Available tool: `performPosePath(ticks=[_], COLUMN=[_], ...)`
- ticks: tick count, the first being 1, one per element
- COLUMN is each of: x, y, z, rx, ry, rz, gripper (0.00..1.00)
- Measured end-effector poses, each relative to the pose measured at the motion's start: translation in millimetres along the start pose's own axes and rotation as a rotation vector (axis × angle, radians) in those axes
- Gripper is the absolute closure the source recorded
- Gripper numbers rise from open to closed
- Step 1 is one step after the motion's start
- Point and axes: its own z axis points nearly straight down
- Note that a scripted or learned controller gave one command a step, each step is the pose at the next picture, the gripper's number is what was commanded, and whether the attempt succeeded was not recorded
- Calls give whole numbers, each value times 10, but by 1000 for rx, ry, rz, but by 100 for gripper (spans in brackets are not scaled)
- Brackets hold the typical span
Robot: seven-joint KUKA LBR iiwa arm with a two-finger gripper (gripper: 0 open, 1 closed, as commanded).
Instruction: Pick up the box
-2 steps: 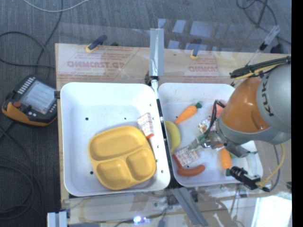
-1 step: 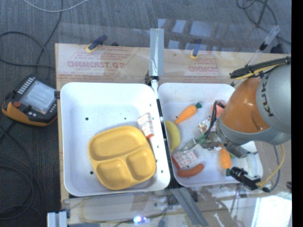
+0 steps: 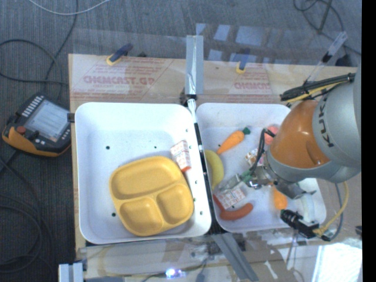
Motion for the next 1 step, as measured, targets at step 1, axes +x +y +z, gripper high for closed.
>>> performPosePath(ticks=[1], x=[0], y=[38], z=[-133], rx=[-10], ry=[-2], rz=[-1], gripper=[100])
